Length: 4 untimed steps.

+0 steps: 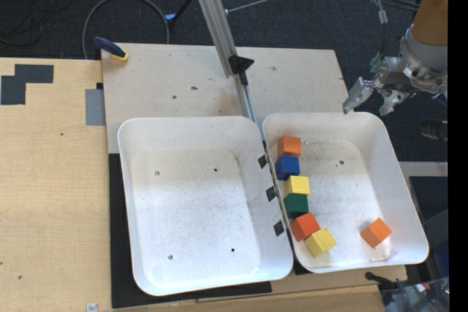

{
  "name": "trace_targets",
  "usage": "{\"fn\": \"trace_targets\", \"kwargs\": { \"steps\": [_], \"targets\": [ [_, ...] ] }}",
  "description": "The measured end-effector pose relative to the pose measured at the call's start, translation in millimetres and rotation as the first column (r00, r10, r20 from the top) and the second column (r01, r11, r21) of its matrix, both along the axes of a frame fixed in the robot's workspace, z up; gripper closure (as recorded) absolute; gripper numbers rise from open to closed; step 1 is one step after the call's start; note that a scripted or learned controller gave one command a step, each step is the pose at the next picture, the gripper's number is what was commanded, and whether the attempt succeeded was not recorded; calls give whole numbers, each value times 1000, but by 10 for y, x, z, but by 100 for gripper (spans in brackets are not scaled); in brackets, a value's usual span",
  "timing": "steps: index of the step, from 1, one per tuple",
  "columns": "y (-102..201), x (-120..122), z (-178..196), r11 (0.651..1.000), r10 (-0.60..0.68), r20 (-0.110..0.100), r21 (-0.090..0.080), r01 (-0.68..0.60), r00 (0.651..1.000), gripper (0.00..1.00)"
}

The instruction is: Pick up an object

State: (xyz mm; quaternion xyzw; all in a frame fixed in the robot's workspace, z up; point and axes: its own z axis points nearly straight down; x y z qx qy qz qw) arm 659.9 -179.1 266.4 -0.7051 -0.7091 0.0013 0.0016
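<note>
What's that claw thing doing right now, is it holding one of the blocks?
Gripper: open, holding nothing, up above the far edge of the right bin; the blocks lie in the bin.

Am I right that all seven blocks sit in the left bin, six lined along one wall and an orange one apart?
Not quite: the camera view shows the blocks in the right bin, not the left. Six line its left wall, from the top orange block down, and the lone orange block sits apart.
</note>
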Motion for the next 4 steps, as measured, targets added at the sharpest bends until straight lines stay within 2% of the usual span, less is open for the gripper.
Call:
{"fn": "trace_targets", "kwargs": {
  "steps": [1,2,3,4],
  "targets": [
    [-75,-713,-1765,1000,-7,3,2,7,1000,0],
    [156,-24,-1754,1000,-1,7,0,1,1000,0],
    [622,-18,-1741,1000,-4,3,-7,4,1000,0],
    [700,-89,-1726,1000,-11,13,-17,11,1000,0]
  ]
}}
